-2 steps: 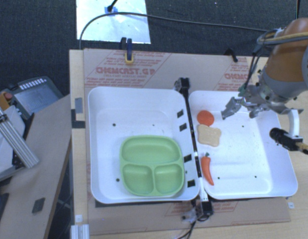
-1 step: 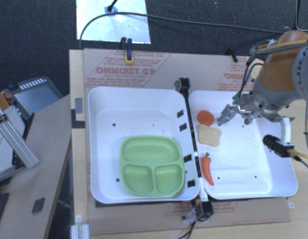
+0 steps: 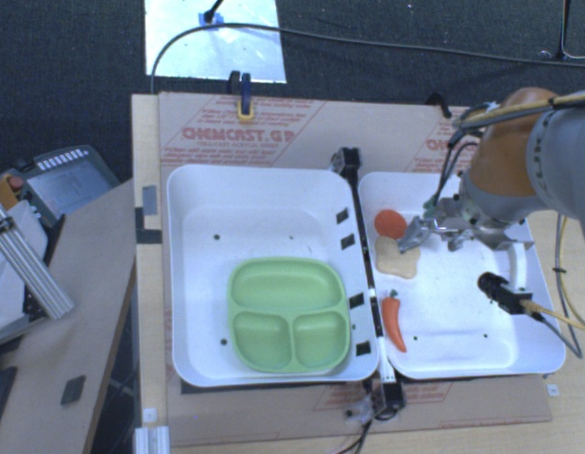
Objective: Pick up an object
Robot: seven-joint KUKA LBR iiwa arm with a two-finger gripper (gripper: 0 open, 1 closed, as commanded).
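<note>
Gripper [image 3: 412,237] low over right bin [image 3: 462,348], near its left wall; finger state: cannot tell. Beneath tip: flat pale slice-shaped piece [image 3: 398,259], touching orange-red round piece [image 3: 390,222] toward far-left corner. Carrot [image 3: 393,321] near left wall, toward front edge. Green divided plate [image 3: 290,313] in left bin [image 3: 193,253]. Judgement: toy foods light, stiff, smooth; slice too flat, carrot mid-body best grasp.

"CHEMCAST GP" in red letters on the brown protective sheet [image 3: 273,126] under the bins, printed again in part near the sheet's right end, other print too small to read
</note>
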